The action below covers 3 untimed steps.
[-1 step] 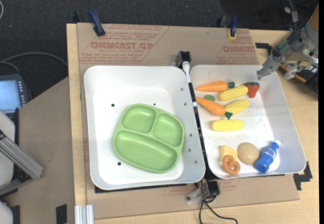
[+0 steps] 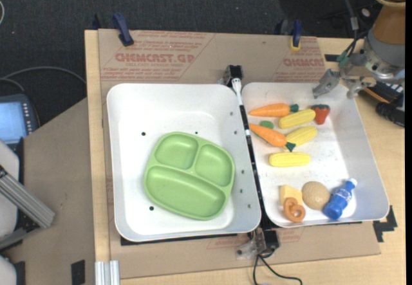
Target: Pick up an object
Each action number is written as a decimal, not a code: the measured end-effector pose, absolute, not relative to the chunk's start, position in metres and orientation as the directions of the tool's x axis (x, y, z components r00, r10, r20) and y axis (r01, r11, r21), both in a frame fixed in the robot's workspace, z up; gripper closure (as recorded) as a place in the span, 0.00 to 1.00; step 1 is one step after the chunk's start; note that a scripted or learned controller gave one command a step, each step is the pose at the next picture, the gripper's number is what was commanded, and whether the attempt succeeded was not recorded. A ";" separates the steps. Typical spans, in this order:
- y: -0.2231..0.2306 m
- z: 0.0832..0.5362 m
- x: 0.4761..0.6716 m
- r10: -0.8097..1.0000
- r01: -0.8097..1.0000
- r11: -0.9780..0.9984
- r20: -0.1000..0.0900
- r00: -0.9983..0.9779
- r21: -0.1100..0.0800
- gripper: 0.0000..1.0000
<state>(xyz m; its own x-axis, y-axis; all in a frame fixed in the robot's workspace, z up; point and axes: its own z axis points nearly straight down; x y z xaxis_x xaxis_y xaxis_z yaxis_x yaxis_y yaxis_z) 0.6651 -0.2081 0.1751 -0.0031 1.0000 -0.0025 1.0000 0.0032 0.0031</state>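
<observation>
Toy vegetables, among them two carrots [image 2: 269, 110], three corn cobs [image 2: 290, 159] and a potato [image 2: 315, 194], lie beside a blue bottle [image 2: 338, 200] in the right bin [image 2: 368, 148], while the gripper [image 2: 338, 84] hovers above its far edge, jaws spread and holding nothing.

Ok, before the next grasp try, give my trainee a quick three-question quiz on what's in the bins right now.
1. True or false: the green divided plate lies in the left bin.
2. How many toy corn cobs are in the right bin?
3. Which thing lies nearest the blue bottle: A) potato, B) upper carrot, C) the gripper?

Key: 1 true; 2 three; 3 A.
</observation>
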 end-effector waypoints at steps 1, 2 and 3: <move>-0.205 0.080 0.666 1.000 1.000 0.002 0.007 -0.002 -0.007 0.00; -0.206 0.096 0.667 1.000 1.000 0.004 -0.001 -0.004 0.001 1.00; -0.132 0.123 0.668 1.000 1.000 0.007 0.003 -0.007 0.000 1.00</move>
<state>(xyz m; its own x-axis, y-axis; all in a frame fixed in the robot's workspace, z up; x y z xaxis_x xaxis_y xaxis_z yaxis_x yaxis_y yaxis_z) 0.6677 -0.1320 0.1232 -0.0066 1.0000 0.0026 1.0000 0.0066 -0.0005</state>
